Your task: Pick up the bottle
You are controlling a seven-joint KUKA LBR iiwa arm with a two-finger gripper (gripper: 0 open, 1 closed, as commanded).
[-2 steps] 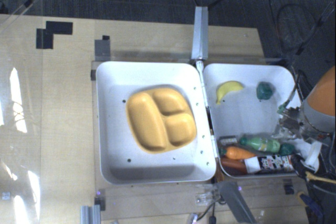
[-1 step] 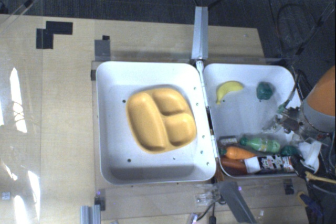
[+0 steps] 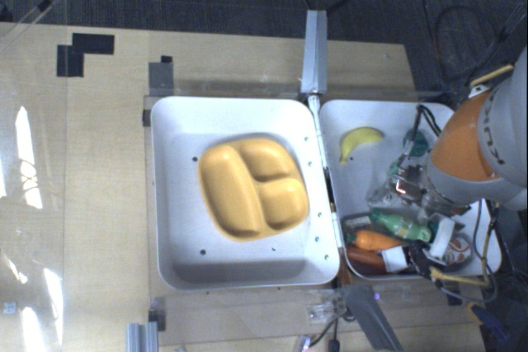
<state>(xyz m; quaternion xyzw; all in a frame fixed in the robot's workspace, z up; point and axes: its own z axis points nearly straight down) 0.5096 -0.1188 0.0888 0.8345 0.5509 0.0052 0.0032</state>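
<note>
A green bottle (image 3: 399,225) lies on its side near the front of the right bin (image 3: 355,115), its white cap end pointing right. My gripper (image 3: 403,182) hangs low in the middle of this bin, just behind the bottle. The grey arm with its orange band (image 3: 462,148) comes in from the right and covers the bin's right side. Nothing shows between gripper and bottle that tells me they touch.
A yellow banana (image 3: 360,141) lies at the back of the right bin. An orange carrot (image 3: 375,241) and a dark red item (image 3: 367,260) lie in front of the bottle. The left bin (image 3: 177,260) holds a yellow moulded tray (image 3: 252,186).
</note>
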